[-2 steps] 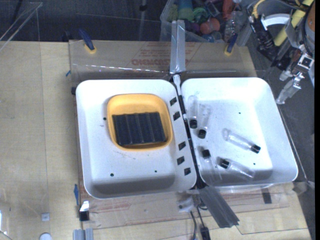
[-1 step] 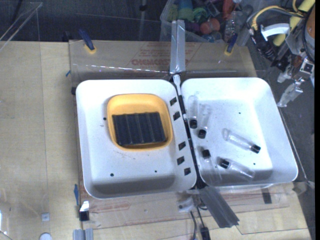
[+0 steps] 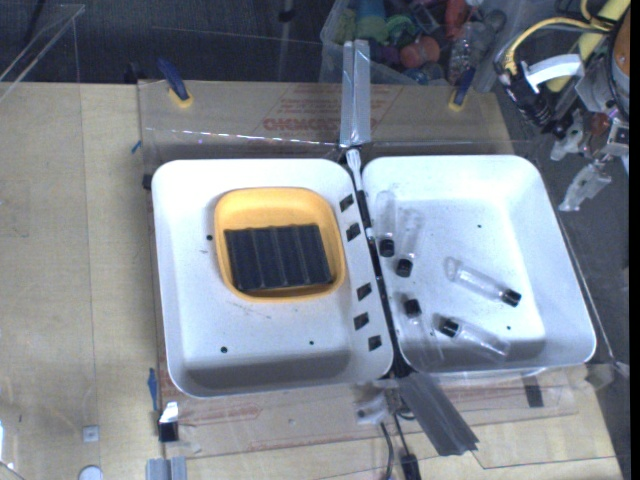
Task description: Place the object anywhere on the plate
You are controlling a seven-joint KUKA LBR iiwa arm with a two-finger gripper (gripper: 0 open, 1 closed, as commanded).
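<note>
Arm parked at the far right, vials waiting in the right bin, plate in the left.

From the overhead camera: the pincer hangs off the right bin's outer edge, and whether it is wide or narrow I cannot tell. Nearest to it lies a clear vial with a black cap; just past that, a second vial; farther off by the divider sit small black caps. Beyond them all, in the left bin, is the yellow plate carrying a dark ribbed insert. The risk, as I judge it: those vials are round, slick and lying flat, so they could roll away or slip out during the long carry over the divider.
</note>
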